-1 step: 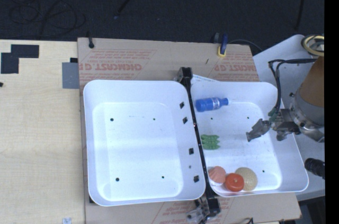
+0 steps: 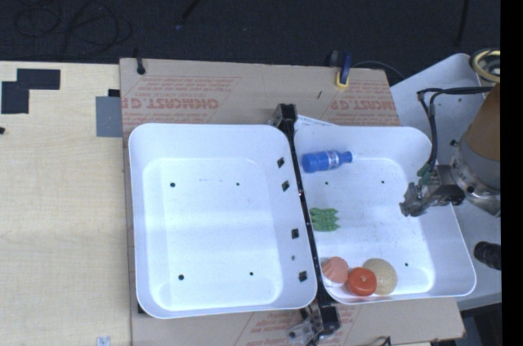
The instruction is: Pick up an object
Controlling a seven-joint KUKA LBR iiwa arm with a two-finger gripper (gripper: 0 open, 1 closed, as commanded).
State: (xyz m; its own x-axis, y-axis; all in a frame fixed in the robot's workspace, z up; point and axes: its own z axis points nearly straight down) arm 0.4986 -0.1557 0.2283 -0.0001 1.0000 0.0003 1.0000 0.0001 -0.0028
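In the right bin (image 2: pixel 413 141) a blue bottle (image 2: pixel 326 161) lies on its side near the far left corner. A small green object (image 2: pixel 324 218) rests by the bin's left wall. At the near edge sit a pinkish round piece (image 2: pixel 334 269), a red round piece (image 2: pixel 361 281) and a tan round piece (image 2: pixel 382 274), close together. My gripper (image 2: pixel 413 204) hangs over the right side of this bin, well right of the green object, with nothing seen between its fingers. Whether it is open is unclear.
The left bin (image 2: pixel 143 173) stands beside the right one, a black divider (image 2: pixel 298 205) between them. Both rest on a cardboard sheet (image 2: pixel 204 95). A pale wooden bench (image 2: pixel 57 213) lies to the left. Cables (image 2: pixel 433 119) run near the arm at the right.
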